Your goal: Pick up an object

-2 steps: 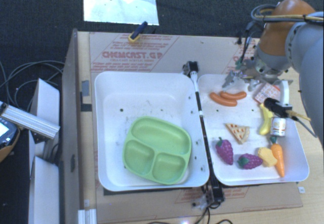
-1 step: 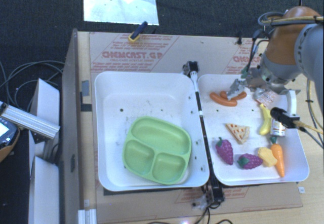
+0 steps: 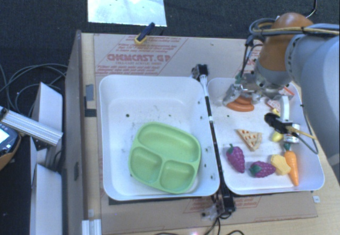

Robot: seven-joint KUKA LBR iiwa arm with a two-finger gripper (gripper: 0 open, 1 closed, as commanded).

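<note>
Two shallow white bins sit side by side. The left bin (image 3: 114, 122) holds a green divided tray (image 3: 165, 157). In the right bin (image 3: 223, 122), the gripper (image 3: 243, 94) is at the far end, directly over an orange curved piece (image 3: 241, 106); contact unclear. Cannot tell whether the pincer is apart or together. The grey arm (image 3: 313, 64) overhangs the bin's right side. Toward the near end and apart from the gripper lie a pizza slice (image 3: 249, 138), purple grapes (image 3: 236, 158), a purple berry cluster (image 3: 261, 169), a yellow block (image 3: 279, 164) and a carrot (image 3: 291, 167).
</note>
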